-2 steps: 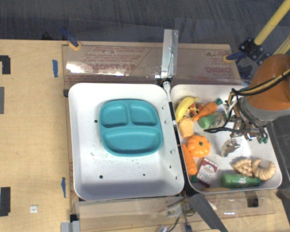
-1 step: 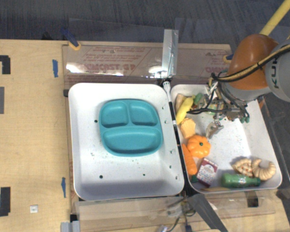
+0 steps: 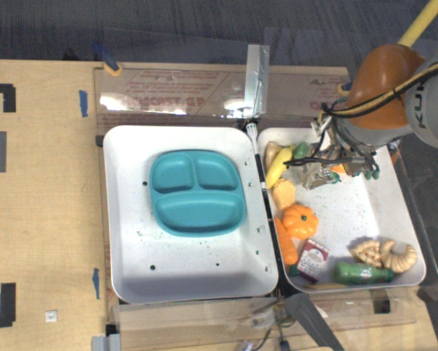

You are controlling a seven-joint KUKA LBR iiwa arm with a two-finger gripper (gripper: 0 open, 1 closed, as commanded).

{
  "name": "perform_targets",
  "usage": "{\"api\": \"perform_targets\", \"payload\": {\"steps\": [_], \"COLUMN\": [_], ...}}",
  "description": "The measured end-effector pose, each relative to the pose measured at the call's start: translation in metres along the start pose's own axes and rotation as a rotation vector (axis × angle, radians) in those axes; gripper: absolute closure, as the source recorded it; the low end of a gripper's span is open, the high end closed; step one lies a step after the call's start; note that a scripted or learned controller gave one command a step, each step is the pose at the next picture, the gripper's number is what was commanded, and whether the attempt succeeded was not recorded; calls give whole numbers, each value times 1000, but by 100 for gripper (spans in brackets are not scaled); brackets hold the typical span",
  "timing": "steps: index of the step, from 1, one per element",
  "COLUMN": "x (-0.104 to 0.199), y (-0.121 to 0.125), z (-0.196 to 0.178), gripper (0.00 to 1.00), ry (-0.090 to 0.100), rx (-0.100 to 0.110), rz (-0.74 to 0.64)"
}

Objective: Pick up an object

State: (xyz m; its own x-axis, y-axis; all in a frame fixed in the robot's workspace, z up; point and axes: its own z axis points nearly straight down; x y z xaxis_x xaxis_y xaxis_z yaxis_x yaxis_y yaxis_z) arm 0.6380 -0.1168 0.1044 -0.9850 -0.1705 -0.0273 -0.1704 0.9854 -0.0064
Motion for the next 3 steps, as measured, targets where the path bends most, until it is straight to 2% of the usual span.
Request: {"api": "perform_targets", "payload": {"steps": [1, 2, 3], "x": [-46, -26, -41], "y": [49, -21, 15], "z": [-120, -21, -160], "gripper": [100, 100, 100], "ry": [6, 26, 4], "rx": [-3, -11, -2], "rz": [150, -247, -138]}}
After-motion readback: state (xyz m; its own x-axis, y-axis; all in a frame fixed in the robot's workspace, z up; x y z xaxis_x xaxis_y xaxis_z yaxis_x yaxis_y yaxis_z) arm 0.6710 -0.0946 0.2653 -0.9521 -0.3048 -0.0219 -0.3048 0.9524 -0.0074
